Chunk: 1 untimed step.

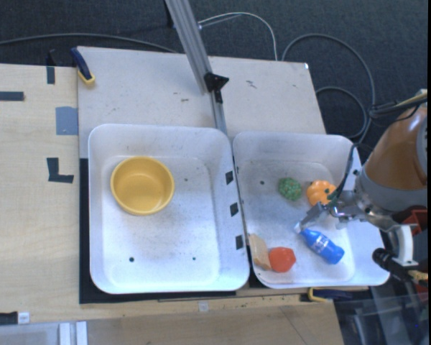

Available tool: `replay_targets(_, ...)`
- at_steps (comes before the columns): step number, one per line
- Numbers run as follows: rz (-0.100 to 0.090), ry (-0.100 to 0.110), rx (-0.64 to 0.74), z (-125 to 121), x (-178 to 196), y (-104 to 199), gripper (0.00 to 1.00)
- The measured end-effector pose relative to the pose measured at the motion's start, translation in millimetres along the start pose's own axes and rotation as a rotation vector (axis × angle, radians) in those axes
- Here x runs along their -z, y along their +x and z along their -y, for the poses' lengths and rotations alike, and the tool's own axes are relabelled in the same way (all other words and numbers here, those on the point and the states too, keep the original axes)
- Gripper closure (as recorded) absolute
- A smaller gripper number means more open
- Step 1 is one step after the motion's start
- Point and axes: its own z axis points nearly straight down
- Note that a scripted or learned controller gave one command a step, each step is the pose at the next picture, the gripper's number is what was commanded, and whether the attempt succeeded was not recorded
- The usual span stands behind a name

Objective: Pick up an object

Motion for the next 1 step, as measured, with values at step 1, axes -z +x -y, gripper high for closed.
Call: replay_targets(1,0.001,-0.004,0.0,-0.8,12.6,0.0,1.0)
